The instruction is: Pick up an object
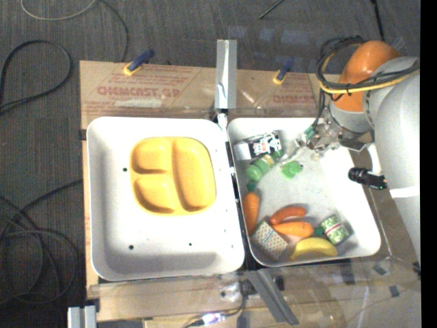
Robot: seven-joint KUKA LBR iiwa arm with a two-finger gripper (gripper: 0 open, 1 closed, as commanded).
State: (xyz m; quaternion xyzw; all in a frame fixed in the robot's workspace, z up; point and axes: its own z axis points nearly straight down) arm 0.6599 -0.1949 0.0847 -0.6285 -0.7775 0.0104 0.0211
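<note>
My gripper (315, 139) hangs over the far right part of the right bin (365, 203), under the orange-banded wrist. A small green piece (291, 169) lies just below and left of it, apart from it. Further left are a black-and-white can (263, 144) and a green toy vegetable (257, 169). At the bin's left wall is a carrot (251, 210). Along the near side sit a red sausage (288, 214), an orange piece (294, 229), a banana (314, 249), a green-labelled can (335, 229) and a patterned box (269, 240).
The left bin (116, 238) holds a yellow divided plate (173, 175). A metal post (225, 74) stands behind the gap between the bins. The grey arm (403, 135) covers the right bin's far right corner. Cables lie on the floor at the left.
</note>
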